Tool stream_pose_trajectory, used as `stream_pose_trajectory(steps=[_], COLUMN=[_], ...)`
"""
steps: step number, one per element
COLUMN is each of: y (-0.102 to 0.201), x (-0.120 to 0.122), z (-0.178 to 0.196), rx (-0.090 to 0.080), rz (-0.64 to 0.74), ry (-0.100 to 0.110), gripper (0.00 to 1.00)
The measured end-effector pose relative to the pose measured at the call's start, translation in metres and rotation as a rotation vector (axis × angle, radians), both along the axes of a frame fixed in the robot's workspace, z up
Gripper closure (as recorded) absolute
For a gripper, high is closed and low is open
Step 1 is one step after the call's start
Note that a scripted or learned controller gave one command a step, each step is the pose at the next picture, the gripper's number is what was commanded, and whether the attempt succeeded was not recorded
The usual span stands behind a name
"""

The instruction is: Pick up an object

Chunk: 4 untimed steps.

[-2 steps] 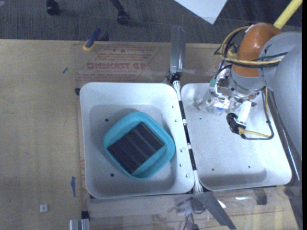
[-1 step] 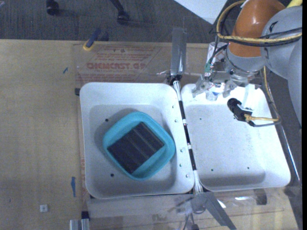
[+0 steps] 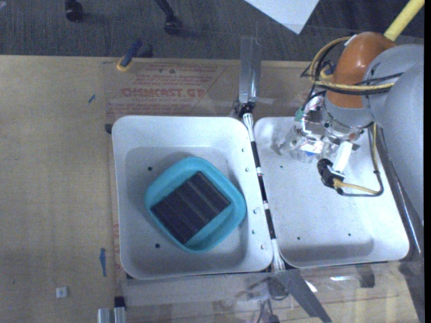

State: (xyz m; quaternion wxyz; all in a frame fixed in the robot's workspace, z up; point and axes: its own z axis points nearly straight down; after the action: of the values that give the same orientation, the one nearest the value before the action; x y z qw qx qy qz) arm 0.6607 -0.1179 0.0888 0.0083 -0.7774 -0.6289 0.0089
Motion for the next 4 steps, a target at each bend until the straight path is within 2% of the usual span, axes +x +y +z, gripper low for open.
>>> stream_pose_trajectory(steps=[1,2,3,4], y=[0.049,0.049,0.023,0.065], x=[0.006,0.007,0.005,0.006], z=[0.143,0.154,0.026,0.105], rx=[0.0,-0.002,-0.001,-0.001], rz=[0.176,0.177,0.033,0.168], ry=[-0.025,-0.029,-0.021,-0.026], gripper=[1.0,1.0,1.0,1.0])
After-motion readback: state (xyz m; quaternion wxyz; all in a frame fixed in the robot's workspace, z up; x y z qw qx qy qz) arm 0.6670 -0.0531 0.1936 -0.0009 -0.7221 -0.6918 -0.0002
